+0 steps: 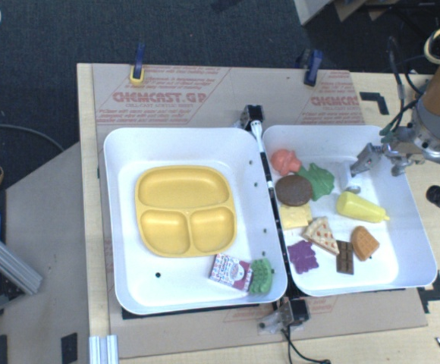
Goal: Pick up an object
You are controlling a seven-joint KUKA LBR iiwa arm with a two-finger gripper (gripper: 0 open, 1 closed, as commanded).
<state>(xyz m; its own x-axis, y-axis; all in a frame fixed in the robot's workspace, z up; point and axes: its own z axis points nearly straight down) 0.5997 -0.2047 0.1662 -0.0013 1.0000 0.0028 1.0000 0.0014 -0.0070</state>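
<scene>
My gripper [378, 162] hangs over the upper right part of the right bin [411, 226], open, with nothing between its fingers. Toy food lies in that bin to its left and below it: a pink piece [284, 160], a brown patty [293, 190], a green leafy piece [319, 179], a yellow corn-like piece [362, 207], a cheese square [294, 217], a pizza slice [323, 236], purple grapes [305, 256], a chocolate bar [344, 258] and an orange bread piece [365, 243]. The yellow piece is nearest, just below the gripper.
The left bin [121, 203] holds a yellow divided plate [186, 209], a pink carton [230, 271] and a green toy [262, 277] near its front right corner. Clamps [312, 67] sit at the board's far edge. Cables run beside the arm on the right.
</scene>
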